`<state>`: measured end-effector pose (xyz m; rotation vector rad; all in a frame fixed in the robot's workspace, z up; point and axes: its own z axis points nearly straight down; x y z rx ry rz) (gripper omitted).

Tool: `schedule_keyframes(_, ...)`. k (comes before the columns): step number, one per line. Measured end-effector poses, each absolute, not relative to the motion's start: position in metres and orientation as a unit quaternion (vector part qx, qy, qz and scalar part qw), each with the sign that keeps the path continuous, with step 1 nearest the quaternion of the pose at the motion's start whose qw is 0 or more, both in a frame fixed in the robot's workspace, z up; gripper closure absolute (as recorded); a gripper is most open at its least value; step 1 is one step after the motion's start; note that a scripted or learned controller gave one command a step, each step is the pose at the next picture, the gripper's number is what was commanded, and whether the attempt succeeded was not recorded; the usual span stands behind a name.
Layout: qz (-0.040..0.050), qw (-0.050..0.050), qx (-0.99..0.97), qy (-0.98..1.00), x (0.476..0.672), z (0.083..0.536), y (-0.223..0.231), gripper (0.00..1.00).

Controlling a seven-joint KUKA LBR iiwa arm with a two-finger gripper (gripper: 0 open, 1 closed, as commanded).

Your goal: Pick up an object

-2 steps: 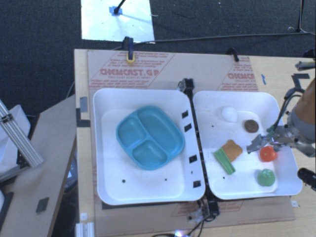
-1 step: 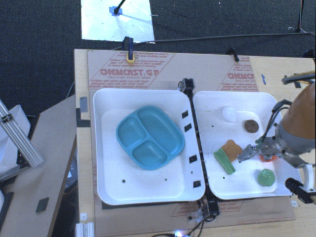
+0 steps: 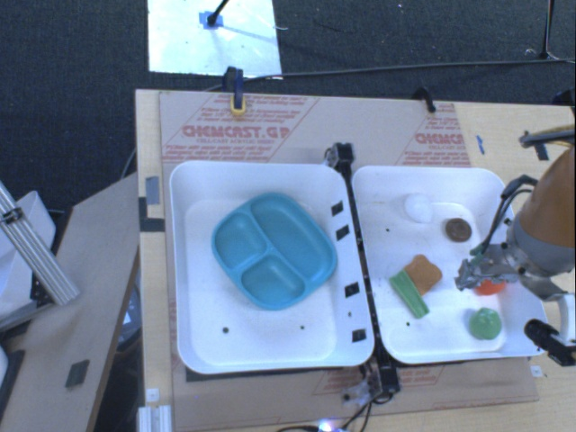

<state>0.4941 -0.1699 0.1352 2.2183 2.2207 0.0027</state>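
The right bin (image 3: 387, 196) holds a white ball (image 3: 418, 208), a brown disc (image 3: 458, 229), an orange-brown block (image 3: 423, 273), a green bar (image 3: 409, 294) and a green round object (image 3: 485, 324). My gripper (image 3: 482, 275) is low over the bin's right side, just right of the orange-brown block. A small red-orange object (image 3: 490, 286) peeks out right under its tip. The grey arm with its orange band (image 3: 551, 207) comes in from the right.
The left bin (image 3: 193, 241) carries a blue divided plate (image 3: 273, 249). Black clips (image 3: 351, 288) line the ridge between the two bins. A cardboard sheet (image 3: 270, 129) lies under both.
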Motion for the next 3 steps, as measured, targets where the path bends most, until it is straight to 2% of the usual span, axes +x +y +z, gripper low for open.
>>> schedule_keyframes(1,0.0018,0.003,0.705,0.709,0.497,0.196,-0.162,1.0)
schedule_keyframes(3,0.0015,0.003,0.705,0.709,0.5,0.284,-0.166,1.0)
